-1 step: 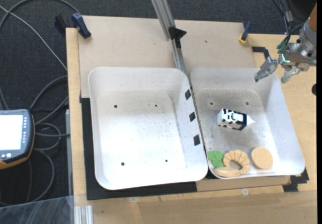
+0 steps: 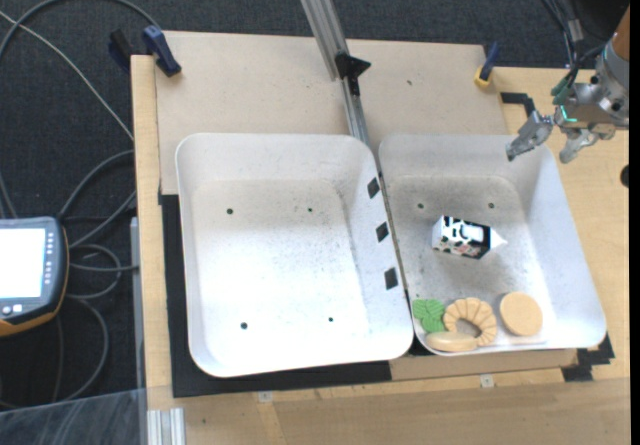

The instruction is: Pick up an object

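Two bins side by side — in the right bin [image 2: 560, 233], a carton [image 2: 464, 236] mid-floor; croissant [image 2: 470, 320], cookie [image 2: 521, 314] and leaf [image 2: 428, 313] along its near wall.

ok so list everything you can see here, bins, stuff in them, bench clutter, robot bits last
white bins: 2, white, side by side on the bench
carton: 1, white with black patches, lying in the middle of the right bin
round biscuit: 1, tan, near front right corner of the right bin
croissant-like pastry: 1, tan, at the front edge of the right bin, left of the biscuit
green piece: 1, green, front left of the right bin, beside the pastry
clamps: 2, blue, at the bench's back corners
metal rail: 1, grey, slanting down to between the bins
pendant screen: 1, orange-edged, far left
gripper: 1, grey, open, above the right bin's back right corner
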Robot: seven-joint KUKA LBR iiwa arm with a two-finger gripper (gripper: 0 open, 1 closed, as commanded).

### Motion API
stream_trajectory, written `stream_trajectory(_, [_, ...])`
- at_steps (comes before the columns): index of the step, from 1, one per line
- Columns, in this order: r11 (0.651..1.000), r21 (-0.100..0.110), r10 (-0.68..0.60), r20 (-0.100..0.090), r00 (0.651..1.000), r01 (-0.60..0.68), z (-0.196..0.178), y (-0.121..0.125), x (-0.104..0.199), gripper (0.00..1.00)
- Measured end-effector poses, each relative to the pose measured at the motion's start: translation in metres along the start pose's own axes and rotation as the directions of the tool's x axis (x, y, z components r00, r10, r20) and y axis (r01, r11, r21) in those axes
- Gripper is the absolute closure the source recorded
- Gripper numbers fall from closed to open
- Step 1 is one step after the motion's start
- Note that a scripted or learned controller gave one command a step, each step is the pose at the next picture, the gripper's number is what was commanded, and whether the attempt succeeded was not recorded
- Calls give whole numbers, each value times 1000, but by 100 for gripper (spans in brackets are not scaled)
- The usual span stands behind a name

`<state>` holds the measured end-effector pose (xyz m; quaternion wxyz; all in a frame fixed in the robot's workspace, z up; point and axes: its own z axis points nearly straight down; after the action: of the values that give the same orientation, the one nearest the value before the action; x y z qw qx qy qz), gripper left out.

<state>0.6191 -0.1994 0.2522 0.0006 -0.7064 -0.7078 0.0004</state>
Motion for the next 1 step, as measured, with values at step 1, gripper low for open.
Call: stream_trajectory(1, [1000, 6, 1, -2, 1000, -1, 63, -3, 5, 0])
